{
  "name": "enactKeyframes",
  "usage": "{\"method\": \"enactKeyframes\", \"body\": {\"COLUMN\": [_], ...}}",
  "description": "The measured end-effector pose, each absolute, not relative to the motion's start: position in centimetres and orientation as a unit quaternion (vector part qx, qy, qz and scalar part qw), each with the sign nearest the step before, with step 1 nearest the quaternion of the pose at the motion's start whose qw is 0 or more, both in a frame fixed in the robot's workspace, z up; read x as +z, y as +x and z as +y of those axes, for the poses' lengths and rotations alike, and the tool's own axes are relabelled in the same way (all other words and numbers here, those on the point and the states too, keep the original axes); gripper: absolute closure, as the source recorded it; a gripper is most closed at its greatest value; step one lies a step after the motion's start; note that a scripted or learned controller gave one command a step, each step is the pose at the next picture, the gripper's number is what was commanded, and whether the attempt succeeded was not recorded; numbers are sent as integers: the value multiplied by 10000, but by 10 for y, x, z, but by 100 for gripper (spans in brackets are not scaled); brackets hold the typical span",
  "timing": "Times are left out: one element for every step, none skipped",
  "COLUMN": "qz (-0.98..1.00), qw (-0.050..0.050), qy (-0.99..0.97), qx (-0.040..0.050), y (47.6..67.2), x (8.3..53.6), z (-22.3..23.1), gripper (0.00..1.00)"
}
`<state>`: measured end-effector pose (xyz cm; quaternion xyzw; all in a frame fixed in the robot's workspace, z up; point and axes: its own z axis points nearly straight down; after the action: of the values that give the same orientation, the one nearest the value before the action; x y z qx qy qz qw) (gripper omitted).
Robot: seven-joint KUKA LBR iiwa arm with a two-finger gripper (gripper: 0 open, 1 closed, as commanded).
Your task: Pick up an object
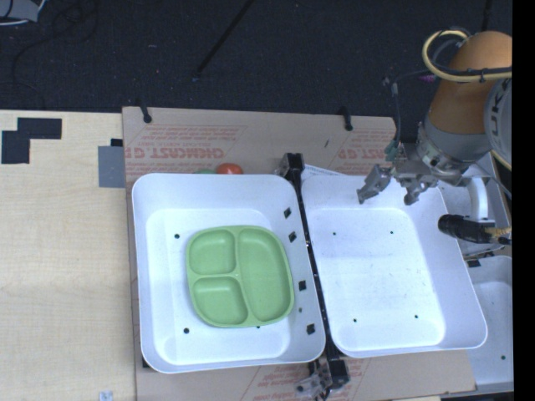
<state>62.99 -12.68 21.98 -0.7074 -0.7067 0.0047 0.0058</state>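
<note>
Currently, target: green divided plate point(240, 275), flat in my left bin point(159, 207).
Pincer point(394, 187): spread wide, holding nothing, above right bin's point(393, 307) far edge.
Approach: I'd cross over, grip the plate's rim.

A pale green plate point(240, 276) lies flat on the floor of the left bin point(159, 224), right side up. It is a rounded square with soft corners, moulded into three compartments: two smaller ones on its left side, one above the other, and a long one running down its right side. It sits a little right of the bin's centre, turned slightly off the bin's walls and apart from all of them. Its compartments hold nothing.
</note>
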Motion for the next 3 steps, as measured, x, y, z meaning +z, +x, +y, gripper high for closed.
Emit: {"method": "enactKeyframes", "body": {"qz": [-7073,-7071,-7072], "qw": [2,28,36], "qy": [-7069,-7071,-7070], "qx": [4,23,25], "y": [633,630,621], "x": [228,183,121], "z": [-127,-131,-130], "gripper": [0,0,0]}}
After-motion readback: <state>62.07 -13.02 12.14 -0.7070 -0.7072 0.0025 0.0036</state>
